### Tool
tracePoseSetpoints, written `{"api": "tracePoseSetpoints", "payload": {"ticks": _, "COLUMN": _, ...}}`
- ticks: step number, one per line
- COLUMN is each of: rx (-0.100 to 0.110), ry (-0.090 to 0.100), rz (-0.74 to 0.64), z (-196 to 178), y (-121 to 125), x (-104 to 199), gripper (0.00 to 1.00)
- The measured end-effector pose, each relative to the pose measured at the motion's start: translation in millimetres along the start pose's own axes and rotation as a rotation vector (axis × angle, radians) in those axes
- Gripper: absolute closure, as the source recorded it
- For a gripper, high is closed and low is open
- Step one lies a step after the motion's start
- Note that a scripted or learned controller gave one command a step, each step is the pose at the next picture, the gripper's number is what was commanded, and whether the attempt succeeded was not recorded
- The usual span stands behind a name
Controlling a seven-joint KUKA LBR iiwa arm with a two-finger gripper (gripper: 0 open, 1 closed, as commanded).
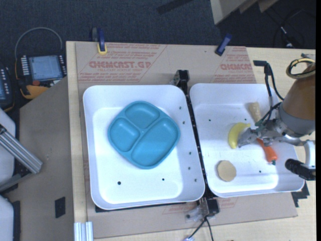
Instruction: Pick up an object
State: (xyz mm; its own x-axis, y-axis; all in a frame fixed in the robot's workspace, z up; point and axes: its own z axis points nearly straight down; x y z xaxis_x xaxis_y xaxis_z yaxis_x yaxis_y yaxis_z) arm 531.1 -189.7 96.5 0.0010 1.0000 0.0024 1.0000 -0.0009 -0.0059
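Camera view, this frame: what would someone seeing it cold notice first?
The blue divided plate lying alone in the left bin stands out most. Next comes the grey arm with its gripper low in the right bin, right against a yellow banana-like item. Around it lie an orange carrot-like piece, a tan round disc and a beige piece.

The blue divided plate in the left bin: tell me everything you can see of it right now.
The blue divided plate looks like smooth light-blue plastic, rounded-square in outline, with raised ridges splitting it into three compartments: two smaller ones toward the upper left and one larger one at the lower right. Nothing lies in any compartment. It sits flat, right side up, turned at a diagonal, on the floor of the left bin, about central. Nothing else touches it.
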Motion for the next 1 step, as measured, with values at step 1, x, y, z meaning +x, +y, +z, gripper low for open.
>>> {"api": "tracePoseSetpoints", "payload": {"ticks": 1, "rx": -0.002, "ry": -0.001, "rz": -0.001, "z": 12.9, "y": -0.4, "x": 0.5, "gripper": 0.0}}
